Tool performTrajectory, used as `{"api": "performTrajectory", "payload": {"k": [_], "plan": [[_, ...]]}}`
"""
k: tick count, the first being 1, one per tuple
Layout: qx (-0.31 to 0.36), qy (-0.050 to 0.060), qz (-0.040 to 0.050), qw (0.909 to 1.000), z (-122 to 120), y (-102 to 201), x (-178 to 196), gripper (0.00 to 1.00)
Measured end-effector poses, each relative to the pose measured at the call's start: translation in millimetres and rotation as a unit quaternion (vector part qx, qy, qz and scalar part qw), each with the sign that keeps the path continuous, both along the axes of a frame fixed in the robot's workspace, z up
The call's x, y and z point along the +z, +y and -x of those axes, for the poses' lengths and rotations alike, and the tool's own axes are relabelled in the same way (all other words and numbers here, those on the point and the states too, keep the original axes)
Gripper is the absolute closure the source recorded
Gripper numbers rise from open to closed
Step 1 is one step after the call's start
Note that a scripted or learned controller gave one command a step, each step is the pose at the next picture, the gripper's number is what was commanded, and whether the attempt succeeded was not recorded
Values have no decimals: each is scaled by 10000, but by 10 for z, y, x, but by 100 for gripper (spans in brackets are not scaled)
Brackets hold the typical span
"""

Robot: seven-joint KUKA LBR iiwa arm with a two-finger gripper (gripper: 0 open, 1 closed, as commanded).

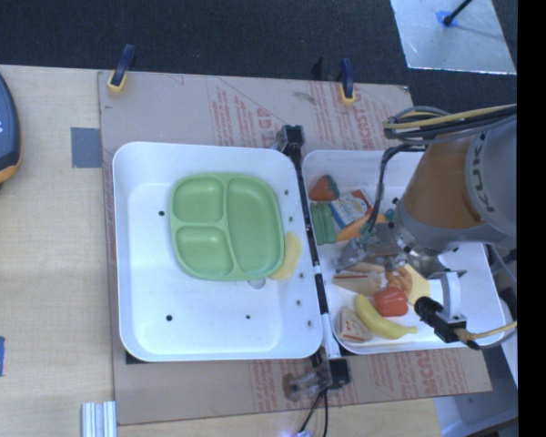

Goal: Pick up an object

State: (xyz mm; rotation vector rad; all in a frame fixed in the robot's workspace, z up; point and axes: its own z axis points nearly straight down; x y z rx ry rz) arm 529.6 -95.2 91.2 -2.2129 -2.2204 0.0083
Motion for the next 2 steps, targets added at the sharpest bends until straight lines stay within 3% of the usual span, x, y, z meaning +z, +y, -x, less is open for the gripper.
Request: {"api": "performTrajectory", "payload": {"k": [1, 2], "plan": [[8, -45, 6, 10000, -428, -16, 10, 0], [9, 15, 0, 10000, -1159, -47, 2, 0]]}}
